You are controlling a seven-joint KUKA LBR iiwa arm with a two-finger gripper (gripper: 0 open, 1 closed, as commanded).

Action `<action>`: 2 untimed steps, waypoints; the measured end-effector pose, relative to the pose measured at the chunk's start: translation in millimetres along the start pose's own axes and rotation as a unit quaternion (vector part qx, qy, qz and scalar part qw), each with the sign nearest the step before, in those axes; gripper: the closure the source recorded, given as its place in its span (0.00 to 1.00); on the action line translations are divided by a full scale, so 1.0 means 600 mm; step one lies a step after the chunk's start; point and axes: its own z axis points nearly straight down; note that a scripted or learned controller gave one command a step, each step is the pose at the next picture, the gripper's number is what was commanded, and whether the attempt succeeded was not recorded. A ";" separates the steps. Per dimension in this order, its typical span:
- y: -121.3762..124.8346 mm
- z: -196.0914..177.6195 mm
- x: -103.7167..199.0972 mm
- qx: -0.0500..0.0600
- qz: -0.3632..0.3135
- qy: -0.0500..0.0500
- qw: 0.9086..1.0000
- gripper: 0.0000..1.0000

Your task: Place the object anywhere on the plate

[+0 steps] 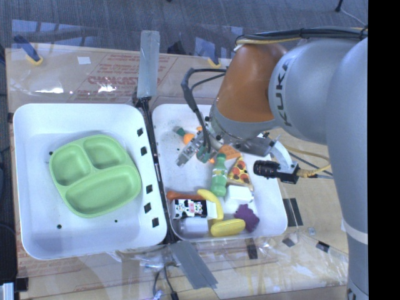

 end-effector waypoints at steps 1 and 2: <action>0.002 -0.017 0.000 0.000 -0.004 0.000 1.000 1.00; 0.104 0.033 0.102 -0.001 0.070 0.000 0.998 1.00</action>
